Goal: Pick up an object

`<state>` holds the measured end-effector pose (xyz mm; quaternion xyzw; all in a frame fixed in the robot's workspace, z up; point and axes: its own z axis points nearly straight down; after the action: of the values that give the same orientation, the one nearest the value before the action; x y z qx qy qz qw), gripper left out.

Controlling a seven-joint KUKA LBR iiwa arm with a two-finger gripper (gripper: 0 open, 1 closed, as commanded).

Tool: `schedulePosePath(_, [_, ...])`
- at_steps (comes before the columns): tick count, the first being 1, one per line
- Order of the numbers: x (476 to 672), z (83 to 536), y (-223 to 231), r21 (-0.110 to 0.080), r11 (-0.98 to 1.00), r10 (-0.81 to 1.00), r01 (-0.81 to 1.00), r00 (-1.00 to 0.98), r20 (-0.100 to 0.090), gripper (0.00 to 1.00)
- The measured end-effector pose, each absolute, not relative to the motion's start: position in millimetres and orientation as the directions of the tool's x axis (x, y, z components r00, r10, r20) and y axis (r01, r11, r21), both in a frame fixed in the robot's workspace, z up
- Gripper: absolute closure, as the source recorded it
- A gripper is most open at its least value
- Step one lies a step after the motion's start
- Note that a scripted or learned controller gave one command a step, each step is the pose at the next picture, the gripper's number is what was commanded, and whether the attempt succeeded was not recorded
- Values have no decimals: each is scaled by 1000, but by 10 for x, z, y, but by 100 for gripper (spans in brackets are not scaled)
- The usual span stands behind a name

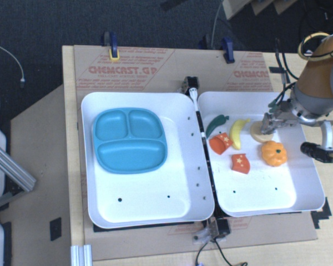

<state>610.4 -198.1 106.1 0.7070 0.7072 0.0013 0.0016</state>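
Nearest the camera, along the right bin (299, 201)'s near wall, nothing is being disturbed; the toys are lying farther in. By the look of it the approach step is being carried out — the gripper (269, 122) is being held low over a tan round piece (260, 133), just left of the orange pumpkin (274, 153). Whether the jaws are apart cannot be told. A settled descent and a closing are being called for next.
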Motion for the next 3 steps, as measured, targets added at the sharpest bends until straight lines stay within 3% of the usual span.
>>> schedulePosePath(2, [6196,2106,-2070,8,1,1000,1000,-1,-4,100])
schedulePosePath(3, [6206,2395,-2075,5,1,1000,1000,-1,-3,100])
